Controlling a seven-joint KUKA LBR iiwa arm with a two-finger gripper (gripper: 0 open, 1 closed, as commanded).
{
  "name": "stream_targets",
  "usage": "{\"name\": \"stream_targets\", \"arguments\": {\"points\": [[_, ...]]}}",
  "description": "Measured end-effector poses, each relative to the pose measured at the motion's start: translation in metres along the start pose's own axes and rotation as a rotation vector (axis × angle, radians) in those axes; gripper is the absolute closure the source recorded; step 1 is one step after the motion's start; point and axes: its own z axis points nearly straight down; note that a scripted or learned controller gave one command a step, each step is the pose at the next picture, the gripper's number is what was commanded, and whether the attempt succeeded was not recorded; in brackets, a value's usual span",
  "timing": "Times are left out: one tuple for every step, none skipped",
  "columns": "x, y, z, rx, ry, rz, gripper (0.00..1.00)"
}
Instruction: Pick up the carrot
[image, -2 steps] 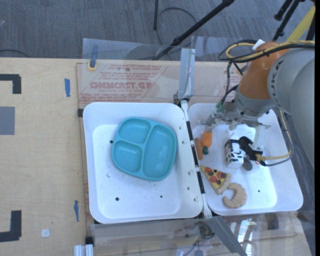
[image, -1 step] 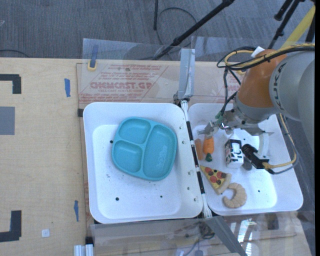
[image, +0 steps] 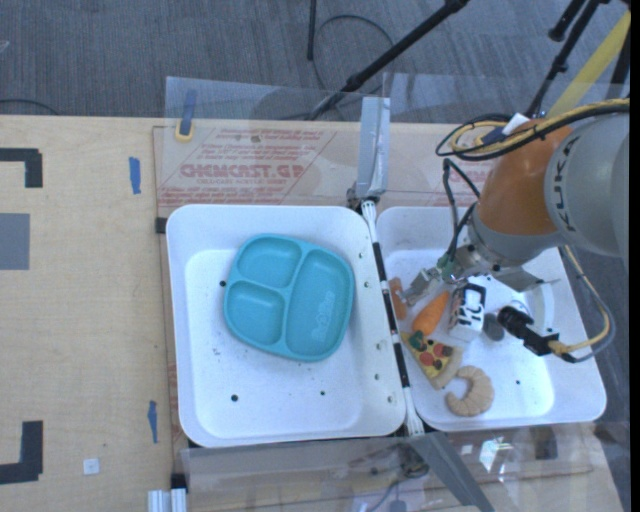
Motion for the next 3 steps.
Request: {"name": "stream_targets", "arguments": {"points": [[-0.005, 0.000, -0.012, -0.007, -0.008, 0.007, 1.00], [0.015, -0.110, -0.002, 0.003, 0.000, 0.136, 1.00], [0.036, -0.118, -0.002, -0.006, -0.009, 0.158, 1.00]]}}
